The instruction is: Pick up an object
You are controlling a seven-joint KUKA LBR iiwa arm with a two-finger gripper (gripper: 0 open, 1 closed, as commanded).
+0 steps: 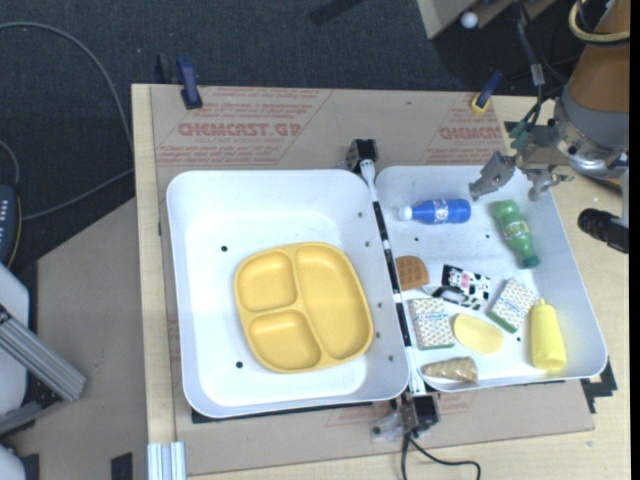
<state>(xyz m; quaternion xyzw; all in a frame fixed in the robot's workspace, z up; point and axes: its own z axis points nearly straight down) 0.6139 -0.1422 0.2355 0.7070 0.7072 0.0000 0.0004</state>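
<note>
The gripper [517, 176] hovers over the far edge of the right bin [585, 313] with its two fingers spread wide and nothing between them. Nearest beneath it lie a blue bottle [437, 211] and a green bottle [516, 231], each on its side, likely light, stiff and a bit slippery (round bodies tend to roll), so a grasp across the middle of the barrel looks soundest. Also in this bin: one yellow squeeze bottle [546, 333], one brown cookie-like piece [411, 271], one black-and-white packet [465, 284], two patterned packets [432, 321], one yellow lemon-like piece [478, 334] and one cone [449, 370]. The left bin [200, 218] holds one yellow divided plate [303, 306].
</note>
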